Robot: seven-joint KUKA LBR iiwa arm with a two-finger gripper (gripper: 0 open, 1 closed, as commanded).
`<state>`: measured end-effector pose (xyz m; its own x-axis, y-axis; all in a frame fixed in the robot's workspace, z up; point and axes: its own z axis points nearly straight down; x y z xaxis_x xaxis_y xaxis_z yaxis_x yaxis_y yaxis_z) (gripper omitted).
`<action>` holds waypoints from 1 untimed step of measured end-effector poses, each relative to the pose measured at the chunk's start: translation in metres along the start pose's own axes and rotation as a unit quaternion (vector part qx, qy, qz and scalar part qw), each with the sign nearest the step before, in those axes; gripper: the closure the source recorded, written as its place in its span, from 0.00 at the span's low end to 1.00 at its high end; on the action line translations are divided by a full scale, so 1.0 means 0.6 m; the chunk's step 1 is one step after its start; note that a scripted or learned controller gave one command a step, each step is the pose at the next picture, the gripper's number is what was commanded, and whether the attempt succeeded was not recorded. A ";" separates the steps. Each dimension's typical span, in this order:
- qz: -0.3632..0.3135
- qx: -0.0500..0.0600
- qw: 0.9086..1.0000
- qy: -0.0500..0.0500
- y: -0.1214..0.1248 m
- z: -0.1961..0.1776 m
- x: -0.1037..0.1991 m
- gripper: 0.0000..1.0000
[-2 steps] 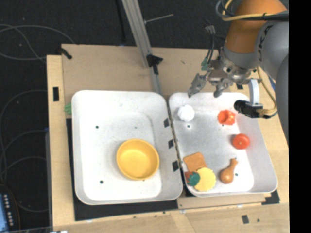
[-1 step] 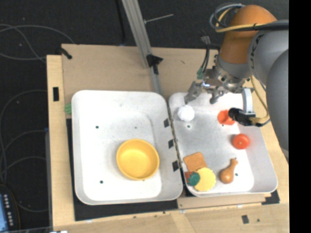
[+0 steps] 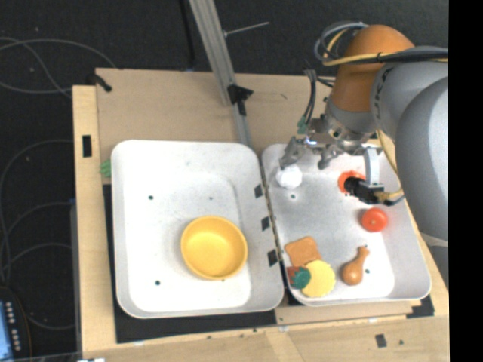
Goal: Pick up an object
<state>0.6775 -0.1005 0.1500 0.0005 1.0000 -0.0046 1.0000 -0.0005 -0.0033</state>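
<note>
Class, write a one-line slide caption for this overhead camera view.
Gripper above white object in right bin; yellow bowl in left bin.

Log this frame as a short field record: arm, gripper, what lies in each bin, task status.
arm: grey, orange band, reaching over the right bin far end
gripper: above a small white object; finger state unclear
left bin: yellow bowl
right bin: white object, red ball, orange block, yellow round piece, green piece, brown gourd-shaped toy
task status: no object seen held

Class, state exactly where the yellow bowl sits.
The yellow bowl sits in the left bin, toward its lower right part, near the divide from the right bin.
</note>
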 end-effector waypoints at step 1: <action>0.000 -0.003 1.000 0.000 0.002 -0.025 -0.001 1.00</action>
<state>0.6790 -0.1009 0.1648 0.0002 1.0000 -0.0040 1.0000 -0.0002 0.0036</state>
